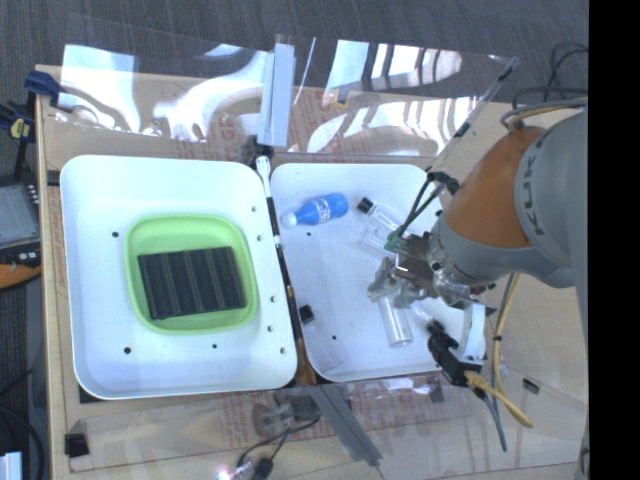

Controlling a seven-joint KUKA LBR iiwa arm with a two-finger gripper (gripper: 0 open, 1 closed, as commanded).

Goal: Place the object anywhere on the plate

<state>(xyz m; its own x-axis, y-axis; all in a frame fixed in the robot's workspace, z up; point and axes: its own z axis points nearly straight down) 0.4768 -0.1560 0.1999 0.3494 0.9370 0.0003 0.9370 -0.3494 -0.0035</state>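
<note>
I am low in the right bin [345,363], my gripper [395,286] down among the clear things near its right side, and from this slant I cannot tell how my jaws stand or whether anything sits between them. A clear tube [396,326] lies on the bin floor just below my wrist, another clear piece [378,230] lies just above it, and a blue bottle [318,209] rests near the bin's upper left corner — I judge the tube to be the nearest candidate, though the task does not say which object is meant. The green plate [140,243] sits in the middle of the left bin [85,353], well apart from me, with a dark ribbed insert [190,280] on it. To do this step well I should centre over the tube across its narrow width, settle squarely, and lift straight up before travelling. The ridge [272,258] where the two bins meet stands between me and the plate, so I need height to clear it. A small dark bit [306,315] lies near that ridge; the middle of the bin floor is open — room enough to rise.
</note>
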